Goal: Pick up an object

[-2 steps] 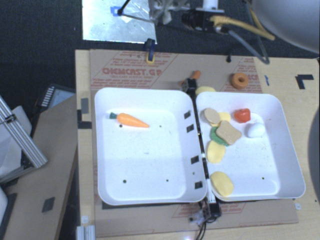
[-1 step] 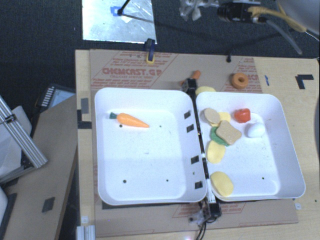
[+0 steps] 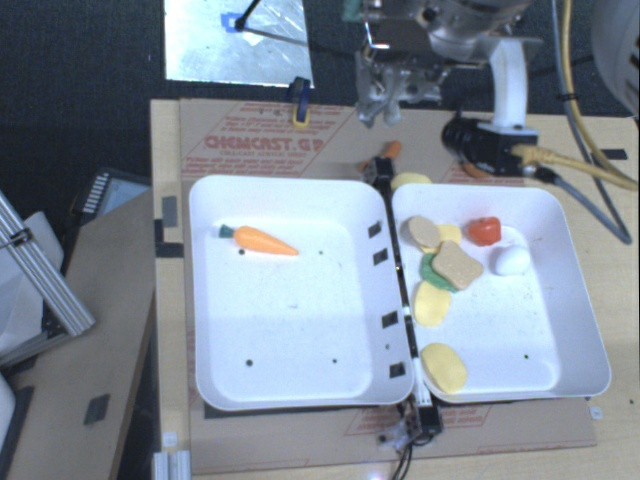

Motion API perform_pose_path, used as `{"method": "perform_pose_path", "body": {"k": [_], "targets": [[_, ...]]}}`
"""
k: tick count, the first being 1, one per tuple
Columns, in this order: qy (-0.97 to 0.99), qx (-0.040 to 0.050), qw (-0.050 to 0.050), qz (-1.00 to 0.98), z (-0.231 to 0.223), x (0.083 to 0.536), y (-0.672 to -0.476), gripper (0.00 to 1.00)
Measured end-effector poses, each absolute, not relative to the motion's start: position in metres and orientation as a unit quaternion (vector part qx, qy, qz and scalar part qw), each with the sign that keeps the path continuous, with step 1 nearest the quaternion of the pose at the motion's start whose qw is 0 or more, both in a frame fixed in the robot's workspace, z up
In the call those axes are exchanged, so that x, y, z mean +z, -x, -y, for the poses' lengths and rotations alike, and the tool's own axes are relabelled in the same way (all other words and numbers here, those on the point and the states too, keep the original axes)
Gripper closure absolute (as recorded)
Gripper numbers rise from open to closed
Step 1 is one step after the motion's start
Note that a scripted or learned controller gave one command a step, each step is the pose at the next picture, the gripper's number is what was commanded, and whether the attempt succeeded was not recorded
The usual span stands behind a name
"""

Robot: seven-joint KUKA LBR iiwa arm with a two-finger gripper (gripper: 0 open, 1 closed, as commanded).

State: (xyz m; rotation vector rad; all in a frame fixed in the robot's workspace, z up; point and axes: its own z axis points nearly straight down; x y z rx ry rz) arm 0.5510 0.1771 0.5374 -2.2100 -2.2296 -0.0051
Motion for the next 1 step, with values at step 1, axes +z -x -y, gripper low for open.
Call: {"method": "perform_pose_path", "body": {"k": [1], "targets": [[0.705,0.0000,0.001,0.709,-0.1672,0.5352,-0.4925,1.00]]}}
